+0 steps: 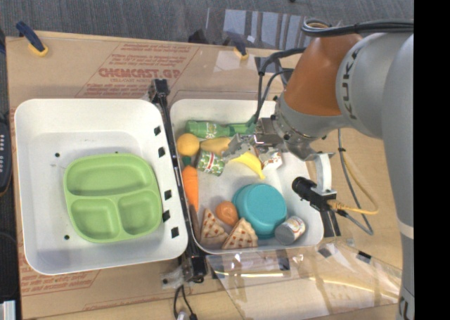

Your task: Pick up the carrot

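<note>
- Down in the right bin (211,109), the carrot (190,183) lies along the left wall, lengthwise, its thick end toward the far side and its tip toward the near side.
- The gripper (247,144) hangs over the middle of that same bin, to the right of the carrot and a little farther back, clearly apart from it.
- Whether the claw is open or closed cannot be told, since the metal parts are tangled against the items beneath; nothing can be seen held in it.
- The arm (351,79) comes in from the right, its orange band just above the wrist.
- Right under the gripper are a banana (248,163) and a small green-and-red packet (209,162).
- A lemon (187,144) sits just behind the carrot's thick end, near the left wall.
- A green bag (209,129) lies at the back of the bin, behind the lemon.
- A teal bowl (261,207) rests upside down toward the near right part of the bin, with a silver can (290,228) beside it at the near right corner.
- Two pizza slices (226,233) lie at the near edge, with a small orange-brown round item (226,212) between them and the bowl.
- The left bin (42,129) holds a green divided plate (112,197), lying flat with three compartments.
- Both bins sit side by side on a cardboard sheet (105,65).
</note>
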Robot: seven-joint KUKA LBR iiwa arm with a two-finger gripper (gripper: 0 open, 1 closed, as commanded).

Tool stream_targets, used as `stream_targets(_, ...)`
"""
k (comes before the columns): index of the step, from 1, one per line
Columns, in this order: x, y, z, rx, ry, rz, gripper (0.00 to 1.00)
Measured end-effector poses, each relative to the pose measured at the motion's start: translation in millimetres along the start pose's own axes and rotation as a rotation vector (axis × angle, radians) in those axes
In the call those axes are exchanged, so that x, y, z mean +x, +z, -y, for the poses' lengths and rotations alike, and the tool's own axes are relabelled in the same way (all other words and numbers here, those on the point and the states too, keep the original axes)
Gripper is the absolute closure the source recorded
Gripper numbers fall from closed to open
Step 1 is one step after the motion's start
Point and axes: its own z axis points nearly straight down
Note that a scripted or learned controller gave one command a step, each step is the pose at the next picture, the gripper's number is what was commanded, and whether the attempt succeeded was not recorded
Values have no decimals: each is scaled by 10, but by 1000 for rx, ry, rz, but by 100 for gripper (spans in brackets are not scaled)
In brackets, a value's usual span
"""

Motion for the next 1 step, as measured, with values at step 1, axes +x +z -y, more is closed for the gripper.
stream_targets(1, 17, 726, 619, 5, 59, -1, 0)
